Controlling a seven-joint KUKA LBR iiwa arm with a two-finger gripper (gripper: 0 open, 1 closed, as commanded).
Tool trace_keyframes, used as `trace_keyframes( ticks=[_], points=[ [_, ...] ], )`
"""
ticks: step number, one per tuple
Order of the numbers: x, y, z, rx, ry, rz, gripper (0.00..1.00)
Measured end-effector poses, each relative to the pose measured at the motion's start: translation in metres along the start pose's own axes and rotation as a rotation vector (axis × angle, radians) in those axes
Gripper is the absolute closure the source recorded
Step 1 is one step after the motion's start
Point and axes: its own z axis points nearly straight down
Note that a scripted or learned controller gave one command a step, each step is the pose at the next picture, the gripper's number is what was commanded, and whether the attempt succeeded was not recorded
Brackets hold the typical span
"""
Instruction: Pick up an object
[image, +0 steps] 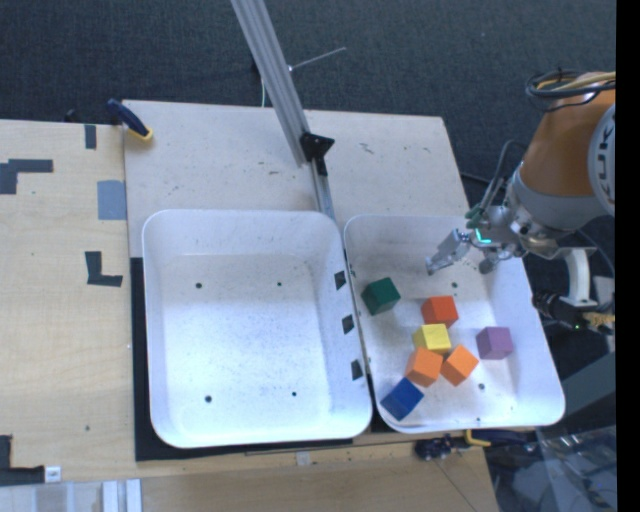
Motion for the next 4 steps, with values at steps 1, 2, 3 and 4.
trace_keyframes(
  ticks=[1, 2, 3, 4],
  points=[
    [0.000, 0.001, -0.002, -0.004, -0.001, -0.001, 0.00],
    [-0.007, 0.003, 0.059, 0.002, -0.001, 0.000, 0.00],
    [-0.010, 0.009, 0.120, 0.002, -0.001, 0.000, 0.00],
    [-0.009, 0.008, 0.125, -0.002, -0.002, -0.001, 0.00]
  ],
)
